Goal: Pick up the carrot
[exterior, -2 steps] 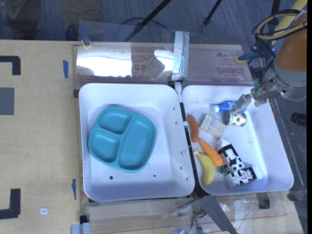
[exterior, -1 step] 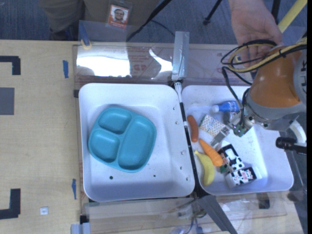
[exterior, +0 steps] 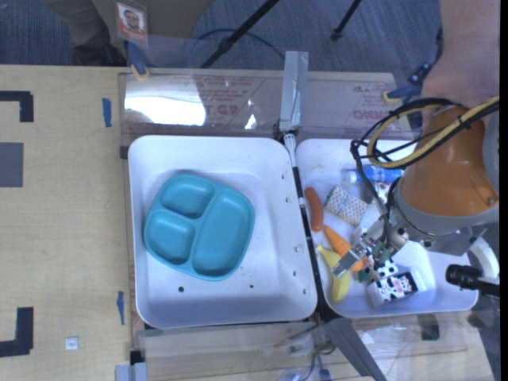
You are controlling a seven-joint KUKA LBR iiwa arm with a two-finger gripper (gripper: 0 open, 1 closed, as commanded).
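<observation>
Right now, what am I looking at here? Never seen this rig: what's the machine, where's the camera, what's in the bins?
One fixed camera looks down at a slant on two shallow white bins. The grey and orange mass on the right is a robot arm; its two-finger gripper is low in the right bin. The left bin holds a teal divided plate. The right bin holds toy food: a carrot right by the gripper, a reddish sausage-like piece, something yellow, a patterned packet and a black-and-white item. I cannot tell whether anything is gripped.
</observation>
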